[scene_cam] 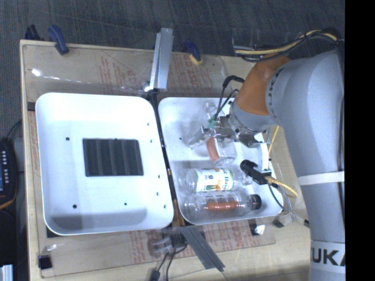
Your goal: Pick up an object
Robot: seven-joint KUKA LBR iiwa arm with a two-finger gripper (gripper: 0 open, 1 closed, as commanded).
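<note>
My gripper (pixel 210 131) hangs low over the upper middle of the right bin (pixel 171 117), reaching in from the right under the orange-banded wrist. Just below it lies a small salmon-coloured object (pixel 212 150), seemingly part of a clear bottle; I cannot tell whether the gripper touches it. A clear bottle with a green and white label (pixel 213 181) lies on its side in the bin's lower half. Beneath that lies another clear bottle with a red label and a dark cap (pixel 222 204). Clear wrapping or plastic (pixel 193 134) sits left of the gripper.
The left bin (pixel 58 116) holds a dark ribbed rectangle (pixel 113 157) at its middle. A metal bar (pixel 160 57) stands at the back between the bins. Blue clamps (pixel 57 38) grip the bench's far edge. Cables (pixel 266 177) trail beside the right bin.
</note>
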